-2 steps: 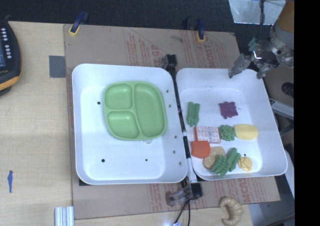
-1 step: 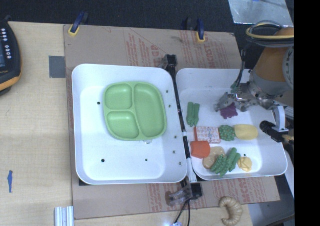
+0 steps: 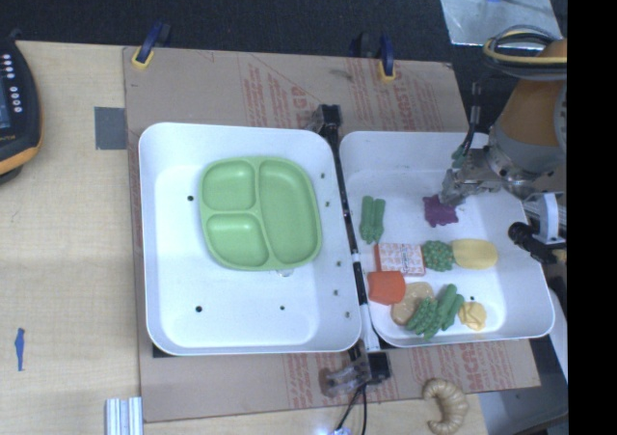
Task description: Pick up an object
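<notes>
Step in hand looks like the approach/descent onto a pick, not a lift. The tool (image 3: 461, 182) sits low in the right bin (image 3: 386, 149), at about 1 o'clock from that bin's centre, directly above and touching or nearly touching the purple object (image 3: 441, 212). Can't tell how far the tool is open, or whether it has hold of anything: its tip is small and blurred against the arm's wrist.

The purple piece lies on the bin floor, apart from the rest. Green pods (image 3: 372, 218) are at its 9 o'clock; yellow piece (image 3: 474, 253) and green cluster (image 3: 439, 255) at 5–6 o'clock.

Next move, my read: settle over the purple piece, close, then lift straight up to confirm the grasp. The left bin (image 3: 164, 231) carries a green divided plate (image 3: 260, 212), not involved.
</notes>
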Available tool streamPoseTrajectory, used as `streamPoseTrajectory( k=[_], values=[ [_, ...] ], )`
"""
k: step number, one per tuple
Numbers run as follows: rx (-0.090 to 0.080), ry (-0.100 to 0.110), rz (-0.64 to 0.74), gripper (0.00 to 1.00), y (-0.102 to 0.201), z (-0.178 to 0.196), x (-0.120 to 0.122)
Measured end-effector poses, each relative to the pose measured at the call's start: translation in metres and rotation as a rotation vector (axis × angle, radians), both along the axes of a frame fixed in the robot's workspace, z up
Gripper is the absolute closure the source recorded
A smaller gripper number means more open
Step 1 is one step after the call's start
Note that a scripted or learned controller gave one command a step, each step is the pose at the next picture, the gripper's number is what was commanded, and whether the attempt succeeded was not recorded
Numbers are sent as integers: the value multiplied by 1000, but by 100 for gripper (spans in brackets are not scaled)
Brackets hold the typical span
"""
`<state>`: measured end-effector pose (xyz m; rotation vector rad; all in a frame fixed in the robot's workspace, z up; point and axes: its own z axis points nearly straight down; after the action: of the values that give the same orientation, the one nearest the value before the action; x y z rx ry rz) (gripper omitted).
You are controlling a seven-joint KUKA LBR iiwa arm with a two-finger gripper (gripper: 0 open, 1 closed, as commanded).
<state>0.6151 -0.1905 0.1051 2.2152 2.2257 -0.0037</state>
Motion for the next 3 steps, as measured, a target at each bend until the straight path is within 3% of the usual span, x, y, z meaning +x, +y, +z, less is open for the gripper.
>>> streamPoseTrajectory(
  k=[1,2,3],
  values=[
    [0,1,1,0,0,-1,0],
    [3,4,3,0,38,-14,-10],
    [-1,-1,-5,0,-25,-12,4]
  ],
)
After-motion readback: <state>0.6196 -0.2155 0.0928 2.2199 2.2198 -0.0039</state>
